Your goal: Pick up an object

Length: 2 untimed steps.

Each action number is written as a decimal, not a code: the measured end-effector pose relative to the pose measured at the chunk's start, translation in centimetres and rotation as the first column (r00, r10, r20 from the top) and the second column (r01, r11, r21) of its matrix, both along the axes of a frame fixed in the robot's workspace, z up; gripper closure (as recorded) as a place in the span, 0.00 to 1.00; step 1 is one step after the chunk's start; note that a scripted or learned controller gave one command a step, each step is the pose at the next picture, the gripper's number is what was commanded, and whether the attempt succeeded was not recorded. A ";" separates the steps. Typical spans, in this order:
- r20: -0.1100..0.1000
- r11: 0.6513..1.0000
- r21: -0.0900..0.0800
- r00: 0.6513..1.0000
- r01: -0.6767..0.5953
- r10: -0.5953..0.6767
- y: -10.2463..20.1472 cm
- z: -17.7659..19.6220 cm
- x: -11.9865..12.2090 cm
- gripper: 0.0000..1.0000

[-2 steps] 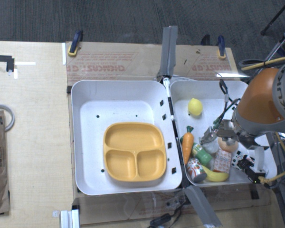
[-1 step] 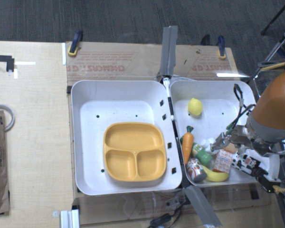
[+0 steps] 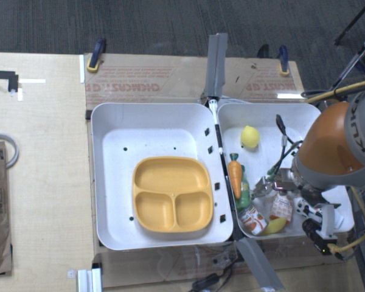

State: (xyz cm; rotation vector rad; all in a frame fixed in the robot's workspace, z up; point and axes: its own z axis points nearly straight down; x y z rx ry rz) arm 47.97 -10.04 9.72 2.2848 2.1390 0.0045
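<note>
Resting in the left bin (image 3: 103,163): smooth, three-compartment yellow tray (image 3: 172,193).

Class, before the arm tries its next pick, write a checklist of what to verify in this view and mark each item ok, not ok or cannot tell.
1. Objects lie in the right white bin: ok; yellow lemon, orange toy carrot.
2. Lemon stands apart from its neighbours: ok.
3. Carrot is free of clutter: not ok; packets crowd its lower end.
4. Tool is over the right bin: ok.
5. Tool holds something: cannot tell.
6. Yellow three-compartment plate lies flat in the left bin: ok.
</note>
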 end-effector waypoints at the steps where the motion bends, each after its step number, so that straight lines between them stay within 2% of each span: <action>1: 0.007 0.985 0.002 0.985 0.173 -0.173 -8.6 0.1 1.3 0.00; 2: 0.008 0.985 0.005 0.985 0.173 -0.173 -8.4 1.1 1.4 1.00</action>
